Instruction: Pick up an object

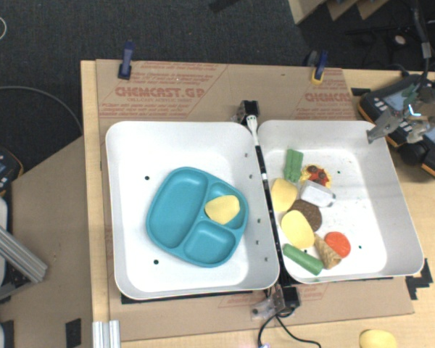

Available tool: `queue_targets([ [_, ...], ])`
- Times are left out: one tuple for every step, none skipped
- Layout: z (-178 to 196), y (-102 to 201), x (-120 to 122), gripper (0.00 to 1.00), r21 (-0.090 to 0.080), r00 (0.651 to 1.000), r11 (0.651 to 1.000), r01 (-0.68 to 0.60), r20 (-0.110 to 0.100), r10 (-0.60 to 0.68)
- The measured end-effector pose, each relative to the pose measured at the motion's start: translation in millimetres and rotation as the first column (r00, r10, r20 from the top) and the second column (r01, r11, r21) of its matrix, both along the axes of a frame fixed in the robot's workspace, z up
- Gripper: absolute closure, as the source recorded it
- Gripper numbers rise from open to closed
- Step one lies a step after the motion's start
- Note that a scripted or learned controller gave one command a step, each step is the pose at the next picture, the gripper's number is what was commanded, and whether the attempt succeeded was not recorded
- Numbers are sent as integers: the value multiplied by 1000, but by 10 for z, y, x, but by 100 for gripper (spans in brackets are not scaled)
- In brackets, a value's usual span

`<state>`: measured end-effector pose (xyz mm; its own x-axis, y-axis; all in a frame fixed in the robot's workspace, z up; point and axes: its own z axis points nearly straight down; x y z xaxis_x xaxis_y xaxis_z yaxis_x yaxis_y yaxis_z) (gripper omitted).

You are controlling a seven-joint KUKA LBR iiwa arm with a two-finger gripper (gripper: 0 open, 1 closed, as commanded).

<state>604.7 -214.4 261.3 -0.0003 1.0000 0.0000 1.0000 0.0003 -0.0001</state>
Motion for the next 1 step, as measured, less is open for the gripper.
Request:
queue_targets([
  [-937,848,-644,0,8,1000,1000,-5,-15,5],
])
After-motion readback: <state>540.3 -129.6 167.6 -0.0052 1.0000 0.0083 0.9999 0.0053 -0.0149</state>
